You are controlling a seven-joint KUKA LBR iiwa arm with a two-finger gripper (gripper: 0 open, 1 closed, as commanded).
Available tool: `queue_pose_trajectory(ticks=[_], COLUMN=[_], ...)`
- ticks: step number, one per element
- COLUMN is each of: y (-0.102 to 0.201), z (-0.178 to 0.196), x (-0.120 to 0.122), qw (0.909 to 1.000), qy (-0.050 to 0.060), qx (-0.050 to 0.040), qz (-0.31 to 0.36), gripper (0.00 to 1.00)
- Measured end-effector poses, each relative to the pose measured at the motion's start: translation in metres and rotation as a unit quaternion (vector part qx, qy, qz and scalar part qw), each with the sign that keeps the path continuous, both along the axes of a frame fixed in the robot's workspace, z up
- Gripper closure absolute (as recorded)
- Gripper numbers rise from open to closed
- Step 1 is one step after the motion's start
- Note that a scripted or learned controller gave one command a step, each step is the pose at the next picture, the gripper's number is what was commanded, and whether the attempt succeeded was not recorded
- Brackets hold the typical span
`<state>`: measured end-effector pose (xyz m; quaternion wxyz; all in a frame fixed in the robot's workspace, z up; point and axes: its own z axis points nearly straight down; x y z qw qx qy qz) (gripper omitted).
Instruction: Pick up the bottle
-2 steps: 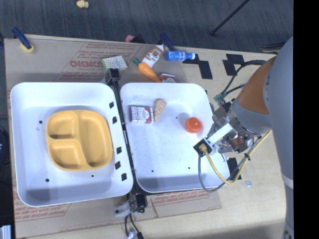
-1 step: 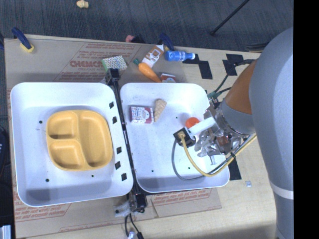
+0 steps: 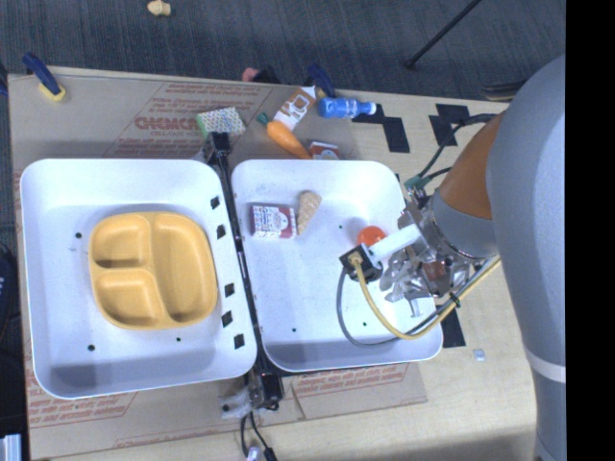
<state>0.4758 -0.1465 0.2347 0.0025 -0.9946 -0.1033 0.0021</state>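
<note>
A yellow divided plate (image 3: 152, 267) with three compartments lies in the left white bin (image 3: 48, 353), while the right white bin (image 3: 298, 339) holds a small red packet (image 3: 272, 221) with a tan cone-shaped piece (image 3: 307, 209) just beside it, and a small orange-red item (image 3: 372, 233) further right. Beyond the bins, on the brown cardboard (image 3: 144, 113) covering the tabletop (image 3: 480, 401), lie a green-patterned sponge (image 3: 220, 121), an orange carrot-like piece (image 3: 286, 139) and a blue clamp (image 3: 43, 75) at the far-left corner. A small yellow scrap (image 3: 159, 8) sits on the dark carpet floor (image 3: 288, 17).
</note>
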Motion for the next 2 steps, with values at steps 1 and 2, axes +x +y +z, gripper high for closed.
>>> queue_pose_trajectory(ticks=[1,2], y=[-0.0279,-0.0282], z=[-0.01,-0.004], x=[-0.0001,0.0003], qw=[1.0,1.0], qy=[0.0,-0.001], qx=[0.0004,-0.0005], qz=[0.0,0.0], gripper=[1.0,1.0])
